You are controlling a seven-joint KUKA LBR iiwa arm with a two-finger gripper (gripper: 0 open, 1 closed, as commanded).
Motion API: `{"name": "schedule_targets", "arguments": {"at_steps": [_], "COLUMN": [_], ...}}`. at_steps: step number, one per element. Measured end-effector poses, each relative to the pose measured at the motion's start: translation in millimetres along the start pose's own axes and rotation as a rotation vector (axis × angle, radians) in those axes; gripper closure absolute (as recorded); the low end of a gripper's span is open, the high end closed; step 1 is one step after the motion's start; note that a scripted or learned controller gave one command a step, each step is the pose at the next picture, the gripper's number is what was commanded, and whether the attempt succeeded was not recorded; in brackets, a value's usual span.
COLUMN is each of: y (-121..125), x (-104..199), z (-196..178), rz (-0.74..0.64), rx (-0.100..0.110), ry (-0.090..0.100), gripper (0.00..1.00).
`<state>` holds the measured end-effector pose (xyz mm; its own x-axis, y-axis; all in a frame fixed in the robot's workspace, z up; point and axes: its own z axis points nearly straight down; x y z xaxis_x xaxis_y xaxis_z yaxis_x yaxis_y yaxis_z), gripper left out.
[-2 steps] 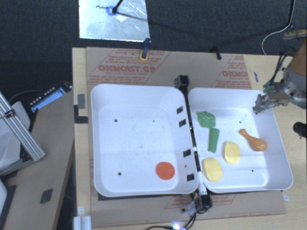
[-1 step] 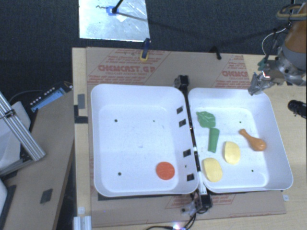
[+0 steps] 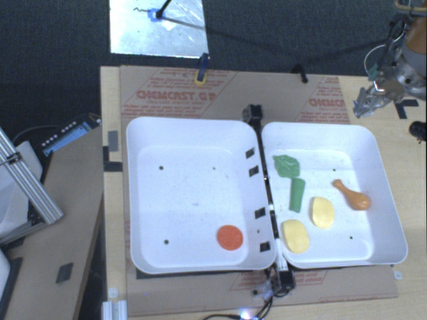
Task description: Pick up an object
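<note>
We see the gripper at the upper right of the frame, outside the bins and above the far corner of the right bin, with nothing between its fingers; whether they stand wide or narrow we cannot tell, since they are small and blurred against the bench. The candidates lie mostly in the right bin: a green leafy piece touching a green cylinder near the divider, two yellow pieces lower down, and an orange drumstick toward the right wall. An orange disc sits alone in the lower part of the left bin. We judge all of these to be toy food, light, stiff and probably smooth, so slipping is likelier than crushing. The drumstick looks the easiest to us: it lies apart from its neighbours, and its narrow shaft offers a place to close across. The flat disc would be hard to get under.
</note>
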<state>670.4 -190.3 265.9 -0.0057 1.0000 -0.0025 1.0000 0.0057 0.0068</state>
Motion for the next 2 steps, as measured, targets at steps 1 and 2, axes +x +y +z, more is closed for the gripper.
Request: {"name": "schedule_targets", "arguments": {"at_steps": [1, 2], "y": [-2.6, -19.5], "x": [8.4, 22.6], "z": [-11.5, -26.7], "rz": [0.000, 0.000], "rx": [0.002, 0.003], "ry": [0.001, 0.002], "gripper": [1.00, 1.00]}}
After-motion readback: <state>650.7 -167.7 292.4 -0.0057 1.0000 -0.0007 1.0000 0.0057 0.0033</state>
